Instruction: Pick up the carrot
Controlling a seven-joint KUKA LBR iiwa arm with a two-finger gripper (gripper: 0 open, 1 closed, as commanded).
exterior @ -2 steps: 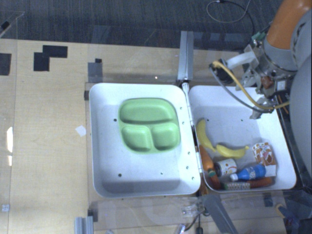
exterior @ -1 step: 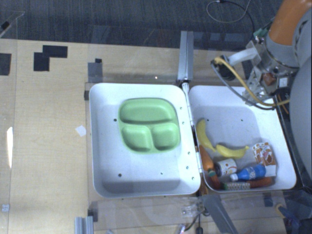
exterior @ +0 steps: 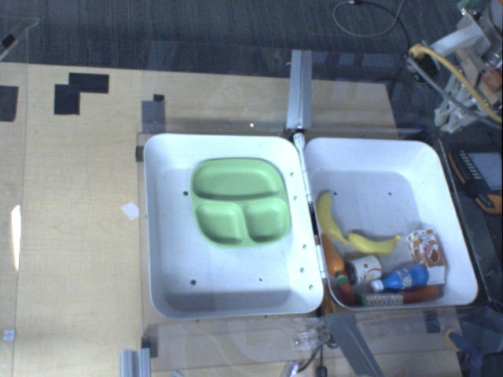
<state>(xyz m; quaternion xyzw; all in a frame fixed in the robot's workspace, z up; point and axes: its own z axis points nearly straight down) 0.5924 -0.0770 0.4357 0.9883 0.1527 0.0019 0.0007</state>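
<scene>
We start at the left bin (exterior: 157,234), where a green divided tray (exterior: 240,200) lies face up, nearer the bin's far edge than its near one. In the right bin (exterior: 440,179) everything is heaped along the near edge. The carrot (exterior: 333,259) lies against the left wall by the near left corner, just beside the lower end of a yellow banana (exterior: 350,232) that curves toward the bin's middle. Next to the carrot we see a small can (exterior: 365,270), then a blue and white bottle (exterior: 402,279) on its side, and a brown and white carton (exterior: 427,253) toward the right wall. The arm (exterior: 470,45) sits beyond the bench's far right corner; its gripper is not something we can make out.
</scene>
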